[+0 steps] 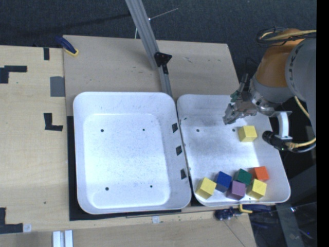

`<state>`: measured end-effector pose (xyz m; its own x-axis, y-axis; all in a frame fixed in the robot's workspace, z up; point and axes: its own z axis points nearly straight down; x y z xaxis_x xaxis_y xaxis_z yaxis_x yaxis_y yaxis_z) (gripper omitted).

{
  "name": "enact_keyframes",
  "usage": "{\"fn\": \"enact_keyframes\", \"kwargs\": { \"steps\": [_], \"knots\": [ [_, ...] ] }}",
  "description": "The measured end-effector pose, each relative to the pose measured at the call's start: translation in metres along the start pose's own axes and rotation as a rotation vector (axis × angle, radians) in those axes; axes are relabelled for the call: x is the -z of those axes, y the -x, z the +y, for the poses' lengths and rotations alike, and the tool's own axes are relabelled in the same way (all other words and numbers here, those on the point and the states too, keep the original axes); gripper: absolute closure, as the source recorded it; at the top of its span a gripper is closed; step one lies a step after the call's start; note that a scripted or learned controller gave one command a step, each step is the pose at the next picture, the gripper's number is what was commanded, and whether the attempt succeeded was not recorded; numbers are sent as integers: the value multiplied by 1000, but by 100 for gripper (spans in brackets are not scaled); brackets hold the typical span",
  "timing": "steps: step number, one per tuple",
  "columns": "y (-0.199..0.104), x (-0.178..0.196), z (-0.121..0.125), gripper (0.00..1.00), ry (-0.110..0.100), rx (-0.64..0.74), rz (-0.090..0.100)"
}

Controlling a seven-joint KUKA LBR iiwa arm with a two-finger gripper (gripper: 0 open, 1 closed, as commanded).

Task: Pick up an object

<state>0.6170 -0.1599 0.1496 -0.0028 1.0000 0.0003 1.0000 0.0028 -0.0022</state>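
While the gripper (231, 115) hangs low over the right bin (205, 138), nothing shows in its grasp, and how wide it stands cannot be told. A lone yellow cube (247, 133) lies just beside it — probably the easiest pick, clear of the cube cluster (234, 183) crowding the near wall.

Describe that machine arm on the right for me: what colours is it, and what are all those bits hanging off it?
The arm is rounded and grey, with a broad orange band above the wrist. Thin yellow cables loop over its top, and a white-and-black fitting with another yellow cable hangs beside the wrist. The claw is small, dark grey metal, with a touch of green.
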Motion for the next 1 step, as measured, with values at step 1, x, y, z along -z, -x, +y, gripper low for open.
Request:
{"fn": "enact_keyframes", "kwargs": {
  "steps": [1],
  "knots": [
    [1,57,11,100,8,-1,-2]
  ]
}}
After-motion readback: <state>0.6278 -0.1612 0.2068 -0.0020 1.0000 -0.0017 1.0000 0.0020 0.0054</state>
